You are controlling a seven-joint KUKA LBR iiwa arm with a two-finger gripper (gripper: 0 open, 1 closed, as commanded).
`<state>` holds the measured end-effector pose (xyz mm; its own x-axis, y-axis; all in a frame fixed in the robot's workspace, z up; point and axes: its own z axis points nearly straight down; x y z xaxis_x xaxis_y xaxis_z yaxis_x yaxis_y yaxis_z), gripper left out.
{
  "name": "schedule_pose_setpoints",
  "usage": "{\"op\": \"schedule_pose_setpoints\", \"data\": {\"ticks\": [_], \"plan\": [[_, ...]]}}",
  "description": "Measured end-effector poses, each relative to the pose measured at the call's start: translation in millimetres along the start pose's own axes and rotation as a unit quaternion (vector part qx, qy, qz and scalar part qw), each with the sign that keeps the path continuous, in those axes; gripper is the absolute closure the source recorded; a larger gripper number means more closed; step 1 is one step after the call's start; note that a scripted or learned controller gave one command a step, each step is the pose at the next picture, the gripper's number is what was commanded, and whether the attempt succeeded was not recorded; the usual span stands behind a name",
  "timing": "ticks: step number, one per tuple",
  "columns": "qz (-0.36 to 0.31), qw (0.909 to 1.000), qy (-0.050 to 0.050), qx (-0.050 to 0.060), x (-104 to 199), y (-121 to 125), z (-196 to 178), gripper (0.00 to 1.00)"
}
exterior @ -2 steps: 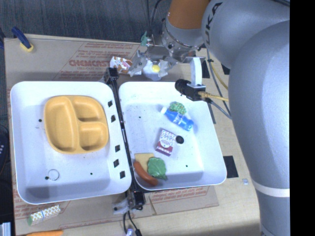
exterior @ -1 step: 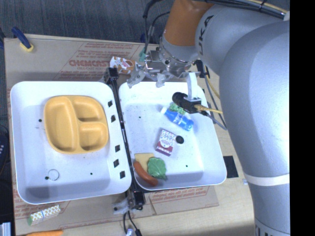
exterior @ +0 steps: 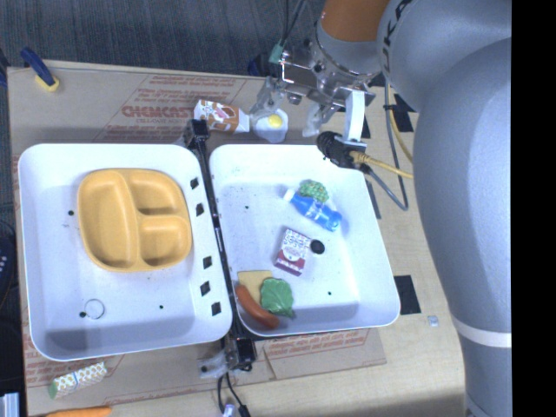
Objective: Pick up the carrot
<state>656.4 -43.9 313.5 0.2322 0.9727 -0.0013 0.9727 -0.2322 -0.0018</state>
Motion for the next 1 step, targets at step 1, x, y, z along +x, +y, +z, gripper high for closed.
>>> {"op": "schedule_pose_setpoints", "data": {"ticks": [1], "plan": [[0.040, 0.9992, 0.000, 0.002, -13.2, 2.4, 77.6, 0.00]]}}
